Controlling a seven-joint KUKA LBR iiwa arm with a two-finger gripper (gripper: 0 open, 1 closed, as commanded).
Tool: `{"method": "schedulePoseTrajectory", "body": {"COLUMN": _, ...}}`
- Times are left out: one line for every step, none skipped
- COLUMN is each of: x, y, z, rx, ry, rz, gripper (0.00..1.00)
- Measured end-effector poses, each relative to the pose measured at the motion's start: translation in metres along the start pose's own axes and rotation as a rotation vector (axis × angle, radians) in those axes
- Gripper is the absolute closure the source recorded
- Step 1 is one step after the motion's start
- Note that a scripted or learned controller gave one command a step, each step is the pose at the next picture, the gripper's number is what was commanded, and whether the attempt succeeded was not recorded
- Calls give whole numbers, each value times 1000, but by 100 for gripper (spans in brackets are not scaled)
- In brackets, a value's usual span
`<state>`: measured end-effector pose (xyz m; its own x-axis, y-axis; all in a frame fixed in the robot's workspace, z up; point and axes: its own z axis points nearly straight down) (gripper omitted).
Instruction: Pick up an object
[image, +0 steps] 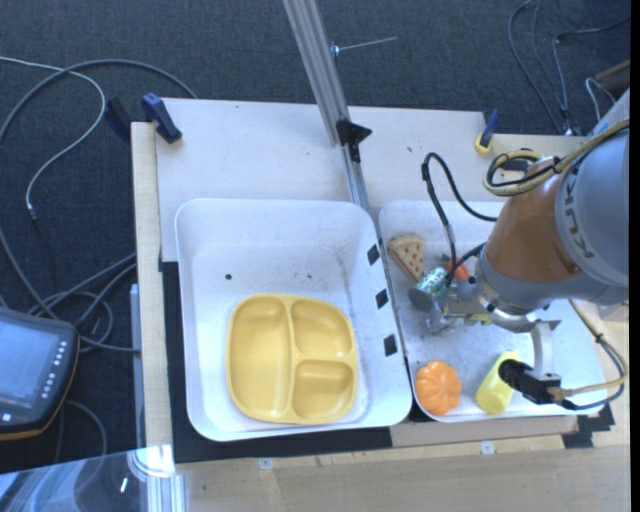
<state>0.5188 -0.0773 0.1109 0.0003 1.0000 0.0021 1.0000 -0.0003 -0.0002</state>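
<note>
The right bin (585, 352) holds a tan wedge like a pizza slice (407, 255), a small green and silver can (432, 284), an orange pumpkin-like toy (437, 387) and a yellow cup-like piece (493, 388). My gripper (440, 318) reaches down into this bin at its left-middle. It sits just below the can and above the orange toy. The grey wrist and the orange band (530, 235) cover the bin's upper right part. Nothing is visibly held.
The left bin (200, 232) carries a yellow divided plate (293, 357) at its front. A metal pole (325, 70) rises from between the bins at the back. Black cables (440, 200) loop over the right bin beside the arm.
</note>
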Motion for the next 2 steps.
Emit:
{"method": "schedulePoseTrajectory", "body": {"x": -3, "y": 1, "z": -43, "rx": -6, "ry": -3, "rz": -1, "gripper": 100}}
{"method": "schedulePoseTrajectory", "body": {"x": -12, "y": 0, "z": -94, "rx": -7, "ry": -4, "rz": -1, "gripper": 100}}
